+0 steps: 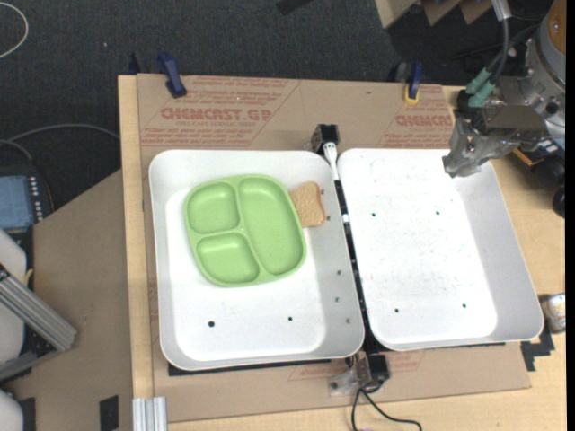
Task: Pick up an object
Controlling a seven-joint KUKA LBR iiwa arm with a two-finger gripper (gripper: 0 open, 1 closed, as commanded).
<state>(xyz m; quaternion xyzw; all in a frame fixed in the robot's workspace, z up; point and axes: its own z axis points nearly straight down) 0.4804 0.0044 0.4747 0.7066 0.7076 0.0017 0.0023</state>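
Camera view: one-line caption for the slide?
Gripper over the far right corner of the right bin; green tray and cracker touching it sit in the left bin.

green plate (244, 230), cracker (309, 204) beside, gripper (460, 162) perhaps empty

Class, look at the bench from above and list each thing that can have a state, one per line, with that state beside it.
Green divided plate: lying flat in the left bin, its three compartments bare.
Cracker: lying flat in the left bin, against the plate's right rim.
Right bin: flat on the bench, beside the left bin.
Gripper: at the right bin's far right corner, nothing visibly held.
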